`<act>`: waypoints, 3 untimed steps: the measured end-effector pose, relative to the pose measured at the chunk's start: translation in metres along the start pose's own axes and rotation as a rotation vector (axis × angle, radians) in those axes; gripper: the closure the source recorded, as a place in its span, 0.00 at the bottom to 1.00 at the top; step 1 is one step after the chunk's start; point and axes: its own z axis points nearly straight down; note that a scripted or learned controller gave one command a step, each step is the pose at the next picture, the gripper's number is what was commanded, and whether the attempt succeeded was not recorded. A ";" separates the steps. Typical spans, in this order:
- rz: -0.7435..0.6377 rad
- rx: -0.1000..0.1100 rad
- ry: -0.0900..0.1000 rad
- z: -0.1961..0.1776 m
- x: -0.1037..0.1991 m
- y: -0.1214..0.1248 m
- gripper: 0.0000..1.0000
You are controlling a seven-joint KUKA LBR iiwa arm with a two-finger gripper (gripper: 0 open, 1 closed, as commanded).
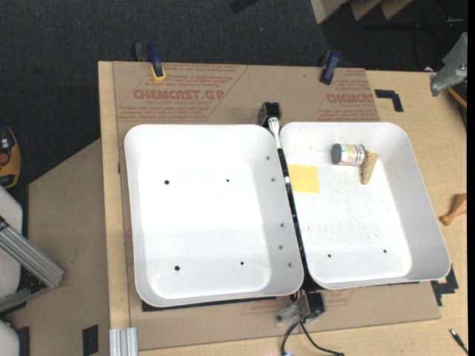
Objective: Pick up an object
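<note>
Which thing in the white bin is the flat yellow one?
The yellow square, lying flat at the right bin's left side. The small grey-capped bottle is round and lies on its side; the tan piece beside it is brownish.

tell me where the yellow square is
The yellow square lies flat in the right bin, near its left wall, left of the small jar.

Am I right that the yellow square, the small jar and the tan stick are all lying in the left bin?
Not quite. The camera view shows the yellow square, small jar and tan stick all lying in the right bin, not the left bin.
</note>
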 end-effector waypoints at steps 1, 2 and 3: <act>0.000 -0.006 -0.001 -0.011 0.000 0.001 1.00; 0.000 -0.004 -0.001 -0.011 0.000 0.001 0.00; 0.000 -0.010 -0.002 -0.022 0.000 0.002 1.00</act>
